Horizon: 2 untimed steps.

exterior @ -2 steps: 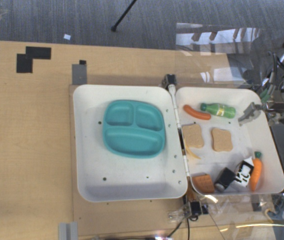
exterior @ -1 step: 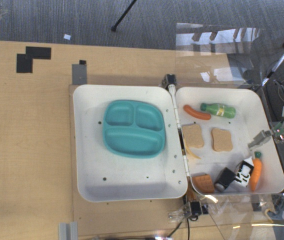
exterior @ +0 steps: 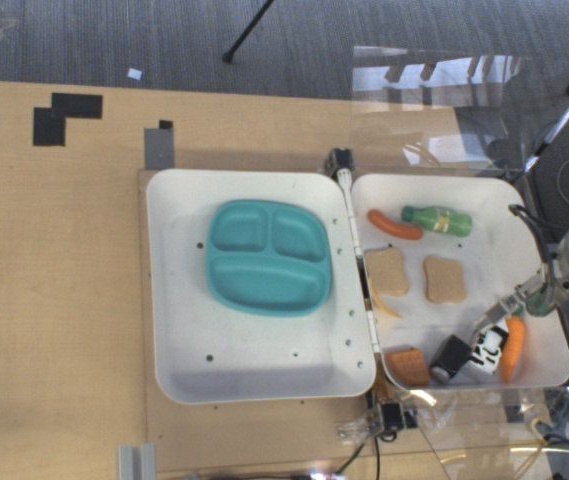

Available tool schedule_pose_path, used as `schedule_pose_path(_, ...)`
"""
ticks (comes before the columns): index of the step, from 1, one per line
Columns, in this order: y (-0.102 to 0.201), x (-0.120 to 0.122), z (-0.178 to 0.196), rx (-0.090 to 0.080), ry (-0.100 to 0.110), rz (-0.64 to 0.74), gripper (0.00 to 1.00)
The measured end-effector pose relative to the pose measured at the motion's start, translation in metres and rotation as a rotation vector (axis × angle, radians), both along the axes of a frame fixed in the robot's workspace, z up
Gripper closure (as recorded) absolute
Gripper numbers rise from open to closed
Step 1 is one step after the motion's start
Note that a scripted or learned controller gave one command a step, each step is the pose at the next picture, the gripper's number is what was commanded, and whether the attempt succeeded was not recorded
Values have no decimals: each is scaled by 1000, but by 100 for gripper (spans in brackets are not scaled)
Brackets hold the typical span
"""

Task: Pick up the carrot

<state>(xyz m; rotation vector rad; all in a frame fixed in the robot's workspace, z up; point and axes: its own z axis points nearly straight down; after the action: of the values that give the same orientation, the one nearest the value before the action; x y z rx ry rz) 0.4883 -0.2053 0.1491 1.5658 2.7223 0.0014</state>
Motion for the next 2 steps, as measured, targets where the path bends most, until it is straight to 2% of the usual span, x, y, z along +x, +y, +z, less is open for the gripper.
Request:
schedule_pose_path(1, -1, 30, -60, -4, -12, -11, 0)
schedule_pose_path(2, 0, 5, -59, -6, -18, 46, 0)
